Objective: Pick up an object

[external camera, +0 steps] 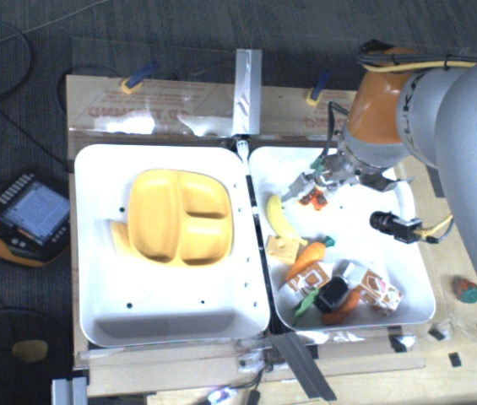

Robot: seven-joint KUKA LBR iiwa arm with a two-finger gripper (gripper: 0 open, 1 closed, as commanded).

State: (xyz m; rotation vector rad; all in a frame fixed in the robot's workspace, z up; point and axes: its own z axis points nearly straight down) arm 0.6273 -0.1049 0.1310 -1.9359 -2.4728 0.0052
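Orange and small, an object [312,197] is sitting at the fingertips of the gripper [308,187] in the right bin [407,218], toward its upper middle; whether the tool is clenching it I cannot tell; a banana [278,218] is lying just beside it, with a carrot [306,258] and small boxes [380,291] heaped nearer the front; a yellow divided tray [179,215] is filling the left bin [94,310].

A yellow banana [279,218] lies along the right bin's [415,264] left wall.
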